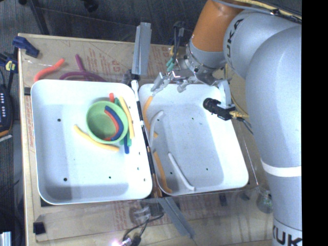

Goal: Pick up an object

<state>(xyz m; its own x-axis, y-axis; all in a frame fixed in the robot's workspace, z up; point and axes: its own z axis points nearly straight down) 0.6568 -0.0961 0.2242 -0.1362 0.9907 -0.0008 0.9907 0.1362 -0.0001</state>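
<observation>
Camera view shows the hand [171, 80] hovering above the far rim of the right bin [218, 147]; whether it is wide or narrow cannot be told. A green bowl [98, 123] holding coloured sticks [117, 118] sits in the left bin [66, 173]. Pale sticks [180, 174] lie in the right bin.

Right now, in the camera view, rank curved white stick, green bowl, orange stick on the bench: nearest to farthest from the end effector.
From the end effector, over the right bin's far edge:
1. curved white stick, right bin's left side.
2. green bowl, mid left bin.
3. orange stick, bench beyond left bin.
</observation>
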